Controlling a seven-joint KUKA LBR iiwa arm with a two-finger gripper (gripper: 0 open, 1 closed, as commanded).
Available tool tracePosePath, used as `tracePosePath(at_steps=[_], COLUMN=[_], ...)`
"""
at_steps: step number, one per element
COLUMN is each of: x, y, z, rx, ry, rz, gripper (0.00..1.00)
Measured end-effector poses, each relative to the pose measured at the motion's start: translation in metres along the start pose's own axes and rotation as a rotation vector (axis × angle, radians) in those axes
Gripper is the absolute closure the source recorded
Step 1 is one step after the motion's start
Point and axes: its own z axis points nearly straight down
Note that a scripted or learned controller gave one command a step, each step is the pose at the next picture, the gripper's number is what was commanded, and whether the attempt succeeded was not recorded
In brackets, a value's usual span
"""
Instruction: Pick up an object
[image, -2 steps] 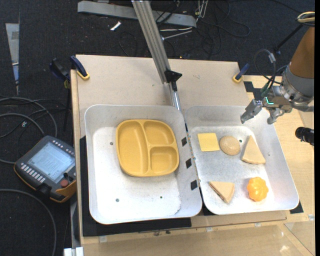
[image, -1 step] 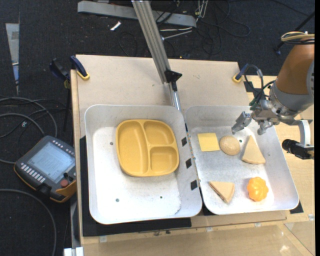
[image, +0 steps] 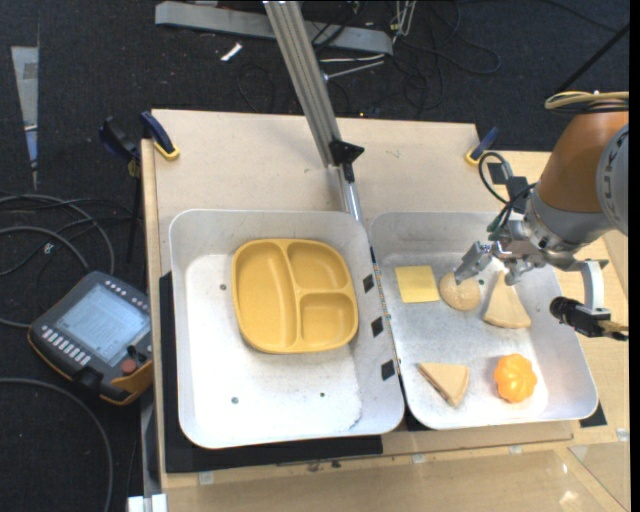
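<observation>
The gripper (image: 483, 272) hangs low in the right bin (image: 570, 400), fingers spread, apparently straddling a round cookie (image: 460, 295) (beside the yellow cheese (image: 417, 283)); nothing looks lifted. A tray (image: 295, 296) sits in the left bin (image: 200, 400).

Dark carpeted floor (image: 60, 130) strewn with black cables (image: 40, 225), pale wooden bench (image: 250, 165) with blue-and-yellow clamps (image: 158, 135) at its corners, teach pendant (image: 95, 335) lying left, slanted metal pole (image: 310, 85) behind.

Yellow tray (image: 296, 296), orange pepper (image: 515, 378), white bins (image: 200, 330)
</observation>
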Motion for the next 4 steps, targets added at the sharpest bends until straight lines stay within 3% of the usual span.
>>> tracePosePath(at_steps=[1,2,4], x=[0.001,0.001,0.002], y=[0.003,0.001,-0.011], z=[0.047,0.037,-0.067], rx=[-0.011,-0.008,-0.011], ry=[-0.002,-0.002,-0.002], rz=[-0.002,-0.001,0.000], gripper=[0.00,1.00,1.00])
